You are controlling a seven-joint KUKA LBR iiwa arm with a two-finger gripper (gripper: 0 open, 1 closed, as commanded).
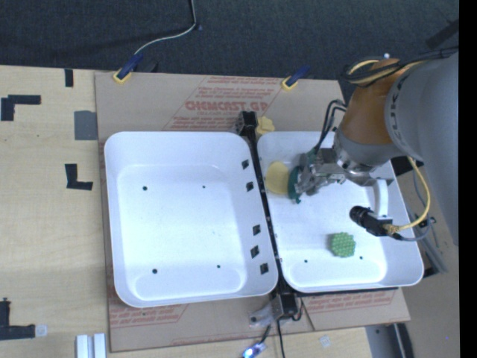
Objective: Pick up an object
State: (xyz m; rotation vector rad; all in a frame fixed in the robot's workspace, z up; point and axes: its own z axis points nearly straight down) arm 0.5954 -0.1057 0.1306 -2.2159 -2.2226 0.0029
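Yellow object (277, 177) lay beside your pincer (298, 185), ungrasped; pincer state unclear, so lifting remained undone.

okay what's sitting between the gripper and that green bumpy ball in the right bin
Nothing: in the camera view, bare white floor of the right bin runs from the gripper down to the green ball.

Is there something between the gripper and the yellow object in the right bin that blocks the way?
Nothing visible blocks it. The gripper is right beside the yellow object in the right bin, near the wall between the bins. The green ball lies apart, toward the bin's front, off that path.
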